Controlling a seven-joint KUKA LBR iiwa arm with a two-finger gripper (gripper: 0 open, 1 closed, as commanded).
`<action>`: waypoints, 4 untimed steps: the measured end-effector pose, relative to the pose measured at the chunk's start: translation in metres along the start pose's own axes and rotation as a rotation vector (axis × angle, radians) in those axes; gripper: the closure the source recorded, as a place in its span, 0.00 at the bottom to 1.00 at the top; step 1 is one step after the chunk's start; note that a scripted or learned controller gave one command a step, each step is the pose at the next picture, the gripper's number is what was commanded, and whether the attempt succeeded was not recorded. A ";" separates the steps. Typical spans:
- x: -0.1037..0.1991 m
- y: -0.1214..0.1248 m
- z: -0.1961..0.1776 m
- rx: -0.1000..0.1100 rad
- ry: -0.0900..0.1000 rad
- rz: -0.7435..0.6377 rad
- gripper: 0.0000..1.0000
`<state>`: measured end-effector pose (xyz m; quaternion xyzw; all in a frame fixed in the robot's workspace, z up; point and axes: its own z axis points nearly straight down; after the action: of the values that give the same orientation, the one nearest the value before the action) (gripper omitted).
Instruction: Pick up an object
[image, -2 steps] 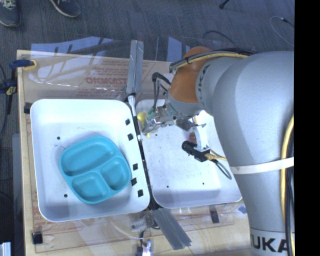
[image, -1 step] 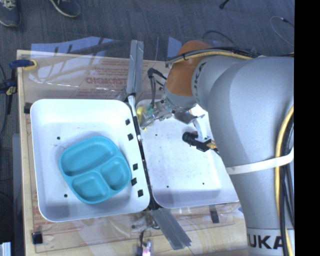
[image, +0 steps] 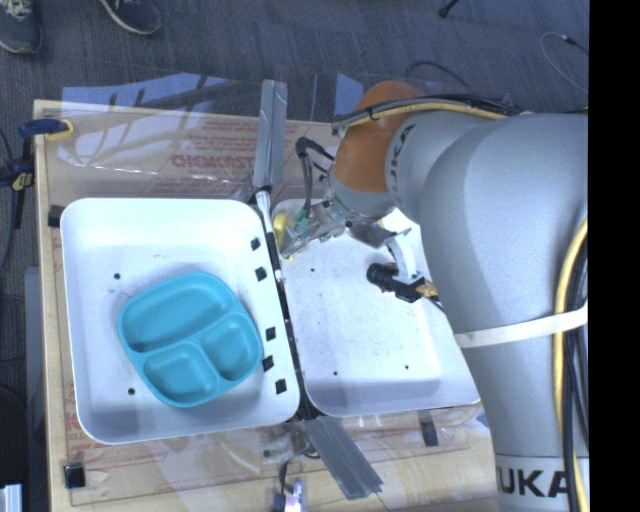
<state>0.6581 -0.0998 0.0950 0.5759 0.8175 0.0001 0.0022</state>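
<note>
A blue divided plate (image: 188, 338) lies flat in the left bin (image: 100, 240), a little toward the front. In the right bin (image: 380, 385), my gripper (image: 305, 225) is down at the back left corner, below the orange band (image: 370, 140) of the arm. A small yellow-green object (image: 282, 224) sits right at the gripper's tip, against the wall between the bins. The wrist hides most of it, and I cannot tell whether it is held.
The grey arm (image: 500, 230) covers the right bin's back and right side. A black fitting (image: 394, 282) on the arm hangs over the bin's middle. Black clips (image: 271, 335) line the rim shared by the bins. A grey bar (image: 268, 135) stands behind them.
</note>
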 end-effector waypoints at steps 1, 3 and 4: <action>-0.003 -0.001 0.000 -0.001 0.001 -0.022 1.00; -0.005 -0.002 0.001 0.000 0.001 -0.060 1.00; -0.005 -0.002 0.001 0.001 0.001 -0.072 1.00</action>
<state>0.6580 -0.1055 0.0945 0.5462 0.8377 0.0000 0.0015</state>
